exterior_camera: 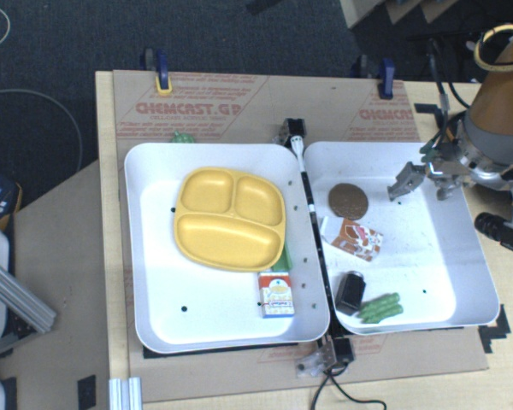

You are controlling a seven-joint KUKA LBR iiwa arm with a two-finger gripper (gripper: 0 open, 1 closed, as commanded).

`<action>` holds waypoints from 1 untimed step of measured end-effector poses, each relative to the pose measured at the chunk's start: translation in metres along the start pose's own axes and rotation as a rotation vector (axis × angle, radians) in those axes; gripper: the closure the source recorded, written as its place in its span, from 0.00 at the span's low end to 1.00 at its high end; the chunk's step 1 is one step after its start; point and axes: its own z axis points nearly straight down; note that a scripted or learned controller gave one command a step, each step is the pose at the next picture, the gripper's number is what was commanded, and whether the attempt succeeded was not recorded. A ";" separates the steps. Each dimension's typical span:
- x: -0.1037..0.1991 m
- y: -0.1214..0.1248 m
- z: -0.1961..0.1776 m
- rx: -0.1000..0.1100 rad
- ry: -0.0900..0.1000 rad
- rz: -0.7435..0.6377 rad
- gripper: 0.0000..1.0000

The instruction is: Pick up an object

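Observation:
My gripper [425,184] hangs over the far right part of the right bin [462,254], its fingers [404,182] spread open with nothing between them. To its left in that bin lies a brown round disc [348,201]. Below the disc is a red and white packet [357,239]. A small black block [350,291] and a green pod [380,307] lie near the bin's front edge. The gripper touches none of them.
The left bin [154,263] holds a yellow divided plate [230,218] and a small red and white box [276,295], with something green [282,260] peeking from under the plate. Clamps [162,73] hold the board at the back. A black divider rail [306,196] runs between the bins.

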 end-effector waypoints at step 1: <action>0.062 0.023 0.110 0.008 0.005 -0.006 0.00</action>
